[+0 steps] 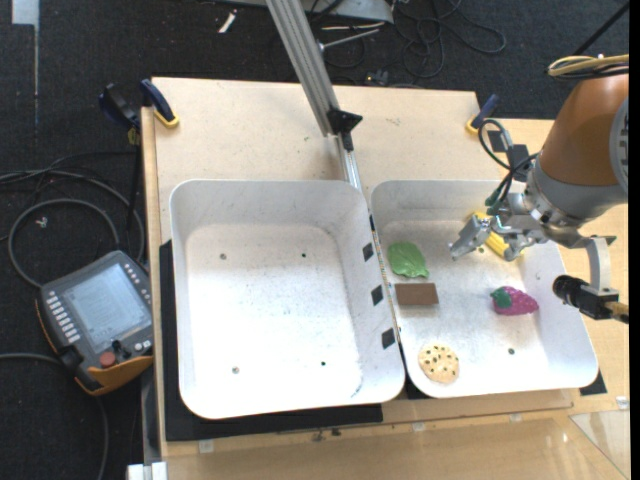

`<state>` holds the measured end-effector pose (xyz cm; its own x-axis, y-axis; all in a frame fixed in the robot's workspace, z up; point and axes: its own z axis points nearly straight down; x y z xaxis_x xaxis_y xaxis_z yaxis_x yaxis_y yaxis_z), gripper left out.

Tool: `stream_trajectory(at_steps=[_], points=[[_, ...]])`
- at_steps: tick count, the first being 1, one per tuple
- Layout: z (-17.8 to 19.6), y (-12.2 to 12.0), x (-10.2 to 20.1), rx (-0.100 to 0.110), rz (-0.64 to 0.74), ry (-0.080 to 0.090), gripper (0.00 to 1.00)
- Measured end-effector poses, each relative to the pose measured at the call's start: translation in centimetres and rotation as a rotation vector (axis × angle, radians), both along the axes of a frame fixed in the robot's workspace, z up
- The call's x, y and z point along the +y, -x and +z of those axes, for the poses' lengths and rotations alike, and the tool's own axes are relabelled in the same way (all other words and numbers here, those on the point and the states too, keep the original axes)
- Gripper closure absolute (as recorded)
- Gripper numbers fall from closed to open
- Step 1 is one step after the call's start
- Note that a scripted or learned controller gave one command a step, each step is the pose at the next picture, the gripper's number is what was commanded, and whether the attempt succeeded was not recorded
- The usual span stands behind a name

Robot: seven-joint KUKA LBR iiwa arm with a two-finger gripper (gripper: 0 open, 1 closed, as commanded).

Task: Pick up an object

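Four small objects lie in the right bin (pixel 560 368): a green leaf-like piece (pixel 407 259), a brown rectangular block (pixel 416 294), a purple grape-like cluster (pixel 514 300) and a tan cookie with dark specks (pixel 438 362). My gripper (pixel 485 240) hangs over the upper part of that bin, its fingers spread apart and nothing between them. It is to the right of the green piece and above-left of the purple cluster. A small yellow thing shows just behind the fingers; I cannot tell what it is.
The left bin (pixel 200 208) stands beside the right one, under a slanted metal rail (pixel 305 53). A teach pendant (pixel 98 313) lies on the floor at the left. Clamps (pixel 160 103) sit at the bench's back corners.
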<state>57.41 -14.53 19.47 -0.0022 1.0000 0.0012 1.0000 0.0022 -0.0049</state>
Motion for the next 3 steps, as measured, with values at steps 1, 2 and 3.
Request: stream_trajectory(at_steps=[1,2,3], points=[[0.3,-0.1,0.0,-0.005,-0.001,0.001,0.0],[-5.0,-1.0,-0.2,0.0,-0.002,0.001,0.0],[-10.2,-1.0,-0.2,-0.004,-0.002,0.001,0.0]])
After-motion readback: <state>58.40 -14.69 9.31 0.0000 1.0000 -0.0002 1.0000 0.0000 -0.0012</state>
